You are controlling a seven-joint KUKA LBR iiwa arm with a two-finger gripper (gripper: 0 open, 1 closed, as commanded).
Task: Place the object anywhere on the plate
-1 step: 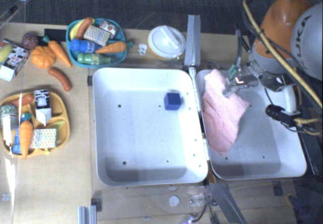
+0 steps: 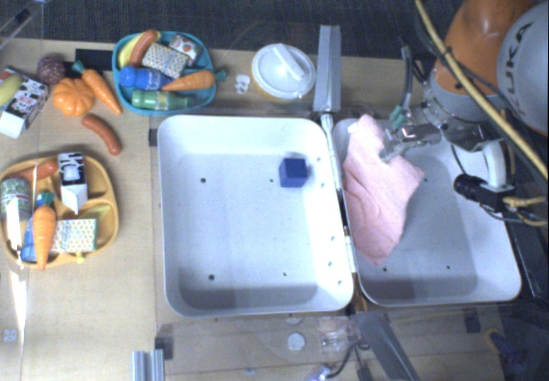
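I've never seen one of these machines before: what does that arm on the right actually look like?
It is a rounded grey arm with a glossy orange band above the wrist and dark lettering on its shell. Yellow-and-black cables loop around it, and another black cable runs lower down. At its end sits a small metallic hand of grey and silver parts.

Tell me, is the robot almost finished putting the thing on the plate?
Not yet. Nothing looks done: the blue block sits alone in the left bin, untouched. Right now the hand is over the right bin, at the top of the pink cloth; I can't tell if it's gripping. Still left: lifting an object and setting it on a plate.
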